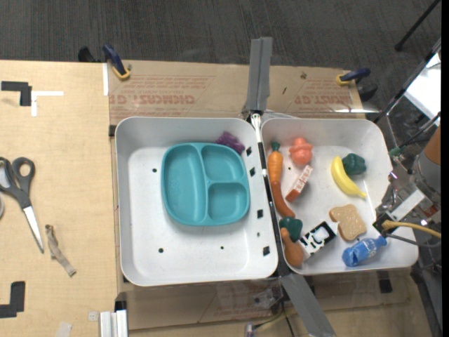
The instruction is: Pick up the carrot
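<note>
The carrot point(275, 167) is orange with a green top and lies lengthwise along the left wall of the right bin point(375, 135), near its back. A second orange piece with a green top point(292, 248) lies at the same bin's front left. My gripper point(391, 208) hangs over the bin's right rim, far to the right of the carrot and apart from it. The wrist and its fittings hide most of the gripper.
The right bin also holds an orange sausage point(283, 202), a peach point(301, 151), a red-white packet point(300, 181), a banana point(345, 177), a green vegetable point(354, 163), bread point(349, 221), a blue bottle point(363, 251) and a black-white box point(319, 236). A teal divided plate point(207, 183) and purple grapes point(230, 141) are in the left bin.
</note>
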Action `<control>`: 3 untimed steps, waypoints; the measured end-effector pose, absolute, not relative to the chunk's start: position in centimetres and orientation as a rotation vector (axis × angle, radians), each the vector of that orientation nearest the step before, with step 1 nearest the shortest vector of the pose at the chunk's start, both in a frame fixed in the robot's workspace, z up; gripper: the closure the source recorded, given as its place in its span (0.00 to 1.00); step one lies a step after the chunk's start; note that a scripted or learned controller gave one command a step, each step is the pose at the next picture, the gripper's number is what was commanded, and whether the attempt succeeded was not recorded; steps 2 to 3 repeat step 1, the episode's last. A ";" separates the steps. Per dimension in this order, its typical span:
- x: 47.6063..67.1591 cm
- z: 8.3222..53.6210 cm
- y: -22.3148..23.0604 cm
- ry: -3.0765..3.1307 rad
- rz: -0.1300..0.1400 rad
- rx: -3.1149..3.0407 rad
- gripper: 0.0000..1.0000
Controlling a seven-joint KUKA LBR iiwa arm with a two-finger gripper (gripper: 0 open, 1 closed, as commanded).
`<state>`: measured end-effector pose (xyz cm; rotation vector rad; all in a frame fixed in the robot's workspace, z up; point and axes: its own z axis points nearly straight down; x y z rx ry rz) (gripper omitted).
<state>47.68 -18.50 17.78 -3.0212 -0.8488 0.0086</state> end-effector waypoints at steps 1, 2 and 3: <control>55.3 18.5 -18.9 -0.414 0.007 -3.113 1.00; 55.3 18.5 -18.9 -0.414 0.007 -3.113 1.00; 55.3 18.5 -18.9 -0.414 0.007 -3.113 1.00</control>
